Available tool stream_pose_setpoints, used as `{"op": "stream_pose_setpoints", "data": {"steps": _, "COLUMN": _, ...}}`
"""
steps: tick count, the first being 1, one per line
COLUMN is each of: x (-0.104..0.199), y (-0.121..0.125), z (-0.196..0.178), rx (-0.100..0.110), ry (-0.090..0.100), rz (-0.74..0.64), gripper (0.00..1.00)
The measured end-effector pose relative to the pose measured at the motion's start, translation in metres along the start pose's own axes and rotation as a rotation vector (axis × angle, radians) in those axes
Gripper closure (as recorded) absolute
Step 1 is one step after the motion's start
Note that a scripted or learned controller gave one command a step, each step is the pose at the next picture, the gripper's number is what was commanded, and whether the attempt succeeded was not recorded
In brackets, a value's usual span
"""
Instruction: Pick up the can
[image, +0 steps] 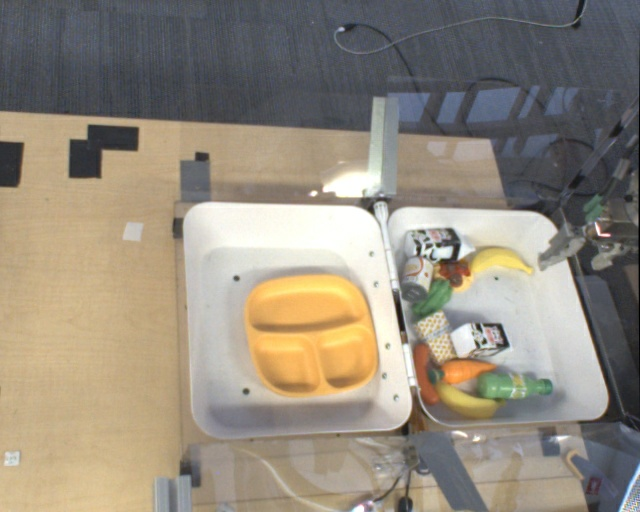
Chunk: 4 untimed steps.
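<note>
in the right bin (560, 330), the small silver can (413, 270) lies tipped.

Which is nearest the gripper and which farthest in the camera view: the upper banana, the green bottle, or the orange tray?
Measured from the gripper, at the right bin's far right edge:
1. Upper banana, just left of it in the right bin.
2. Green bottle, at that bin's near edge.
3. Orange tray, in the left bin.

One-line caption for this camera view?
Gripper at right bin's edge; can among toy food; orange tray in left bin.
</note>
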<state>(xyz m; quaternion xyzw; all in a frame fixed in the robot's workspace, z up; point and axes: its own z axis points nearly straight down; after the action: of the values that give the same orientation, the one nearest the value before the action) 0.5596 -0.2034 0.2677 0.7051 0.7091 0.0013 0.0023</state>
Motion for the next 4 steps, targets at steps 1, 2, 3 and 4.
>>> {"op": "stream_pose_setpoints", "data": {"steps": 1, "x": -0.002, "y": 0.019, "z": -0.170, "rx": -0.004, "ry": -0.002, "rz": -0.041, "gripper": 0.00}}
{"op": "stream_pose_setpoints", "data": {"steps": 2, "x": -0.001, "y": 0.021, "z": -0.183, "rx": -0.011, "ry": -0.005, "rz": -0.051, "gripper": 1.00}}
{"op": "stream_pose_setpoints", "data": {"steps": 3, "x": 0.000, "y": 0.021, "z": -0.183, "rx": -0.010, "ry": -0.005, "rz": -0.051, "gripper": 0.00}}
{"op": "stream_pose_setpoints", "data": {"steps": 4, "x": 0.001, "y": 0.022, "z": -0.196, "rx": -0.018, "ry": -0.008, "rz": -0.059, "gripper": 1.00}}
